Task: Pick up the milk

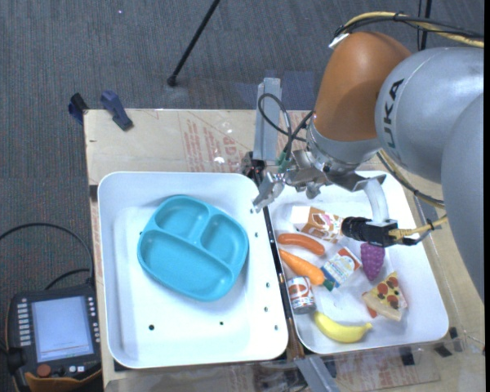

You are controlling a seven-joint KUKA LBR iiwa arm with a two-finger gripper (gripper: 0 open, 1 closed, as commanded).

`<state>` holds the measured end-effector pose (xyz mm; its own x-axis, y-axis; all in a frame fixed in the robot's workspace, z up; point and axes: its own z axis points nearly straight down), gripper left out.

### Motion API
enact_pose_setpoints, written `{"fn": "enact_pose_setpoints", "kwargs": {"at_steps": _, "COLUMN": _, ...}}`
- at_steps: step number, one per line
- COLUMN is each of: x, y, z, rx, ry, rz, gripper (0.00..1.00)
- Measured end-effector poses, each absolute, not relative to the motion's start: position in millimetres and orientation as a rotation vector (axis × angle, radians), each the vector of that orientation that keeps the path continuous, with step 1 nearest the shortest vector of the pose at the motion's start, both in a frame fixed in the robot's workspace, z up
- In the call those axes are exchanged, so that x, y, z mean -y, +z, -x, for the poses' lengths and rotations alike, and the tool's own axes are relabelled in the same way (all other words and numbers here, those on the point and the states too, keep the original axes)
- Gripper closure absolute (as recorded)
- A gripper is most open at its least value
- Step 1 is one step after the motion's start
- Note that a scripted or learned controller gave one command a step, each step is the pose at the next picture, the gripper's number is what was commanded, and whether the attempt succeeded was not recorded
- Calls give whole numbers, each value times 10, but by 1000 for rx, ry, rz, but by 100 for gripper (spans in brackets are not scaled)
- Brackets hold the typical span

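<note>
The milk (pixel 340 267) lies in the right bin (pixel 429 300), squeezed between the carrot (pixel 301 265), the grapes (pixel 372 260) and the can (pixel 300 294). The pizza (pixel 387 296) and banana (pixel 343 328) sit near the front rim. The gripper (pixel 290 178) hangs over the wall between the bins; whether it is open or closed, I cannot tell. The left bin (pixel 122 300) holds a blue plate (pixel 193 247) with bare floor around it.

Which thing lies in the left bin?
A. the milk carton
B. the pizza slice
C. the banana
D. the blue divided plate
D: the blue divided plate lies in the left bin, while the banana, the milk carton and the pizza slice lie in the right bin.
</note>
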<state>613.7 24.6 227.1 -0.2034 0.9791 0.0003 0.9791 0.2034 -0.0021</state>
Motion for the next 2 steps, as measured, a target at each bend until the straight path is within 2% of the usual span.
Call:
{"fn": "enact_pose_setpoints", "kwargs": {"at_steps": 1, "x": 444, "y": 1971, "z": -6386, "rx": 2457, "ry": 2, "rz": 1957, "gripper": 0}}
{"fn": "enact_pose_setpoints", "kwargs": {"at_steps": 2, "x": 973, "y": 871, "z": -6353, "rx": 2480, "ry": 0, "rz": 1927, "gripper": 0}}
